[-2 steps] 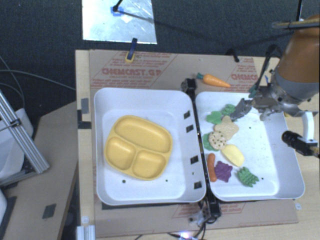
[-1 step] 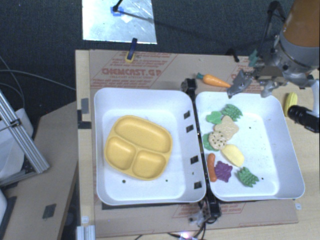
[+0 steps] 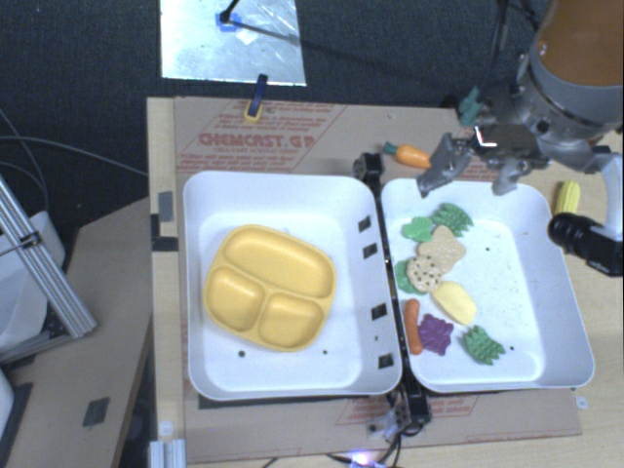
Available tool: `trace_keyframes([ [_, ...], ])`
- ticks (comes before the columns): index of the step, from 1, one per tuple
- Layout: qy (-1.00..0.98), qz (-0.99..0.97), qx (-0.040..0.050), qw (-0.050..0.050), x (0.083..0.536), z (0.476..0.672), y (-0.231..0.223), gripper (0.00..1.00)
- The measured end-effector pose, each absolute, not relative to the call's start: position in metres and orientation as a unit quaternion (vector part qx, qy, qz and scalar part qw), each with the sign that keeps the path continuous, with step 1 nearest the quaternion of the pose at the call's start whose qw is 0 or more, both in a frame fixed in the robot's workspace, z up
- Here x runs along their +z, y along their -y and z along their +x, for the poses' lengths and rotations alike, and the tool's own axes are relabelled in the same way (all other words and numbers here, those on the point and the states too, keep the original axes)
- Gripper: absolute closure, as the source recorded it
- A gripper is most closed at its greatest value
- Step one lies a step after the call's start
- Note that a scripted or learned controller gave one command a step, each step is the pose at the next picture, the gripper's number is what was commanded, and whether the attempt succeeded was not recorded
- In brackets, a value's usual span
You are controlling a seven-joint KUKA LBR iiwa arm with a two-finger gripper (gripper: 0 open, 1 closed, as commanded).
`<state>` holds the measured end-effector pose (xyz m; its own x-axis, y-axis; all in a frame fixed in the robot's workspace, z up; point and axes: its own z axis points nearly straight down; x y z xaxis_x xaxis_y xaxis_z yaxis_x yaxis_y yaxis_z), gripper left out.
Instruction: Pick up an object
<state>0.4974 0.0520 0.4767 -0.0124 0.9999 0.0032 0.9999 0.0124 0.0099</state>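
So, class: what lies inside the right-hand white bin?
Inside the right bin: green leafy pieces, a beige cracker-like piece, a yellow piece, a small orange carrot and a purple piece. The overlapping pieces hide whatever lies beneath them.

A grey robot arm (image 3: 575,57) with an orange band enters at the upper right corner of the frame and angles down toward the left. Its wrist ends in a two-finger gripper (image 3: 473,175), seen right of centre in the upper half. The two dark fingers (image 3: 436,175) point downward and stand spread well apart, with nothing between them.
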Motion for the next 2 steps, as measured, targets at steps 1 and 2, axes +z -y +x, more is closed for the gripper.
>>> trace_keyframes([
  [1, -0.711, 0.704, -0.0030, -0.003, 0.354, 0.485, -0.111, 0.00],
  [2, -0.703, 0.711, -0.0005, 0.002, 0.348, 0.518, 0.011, 0.00],
])
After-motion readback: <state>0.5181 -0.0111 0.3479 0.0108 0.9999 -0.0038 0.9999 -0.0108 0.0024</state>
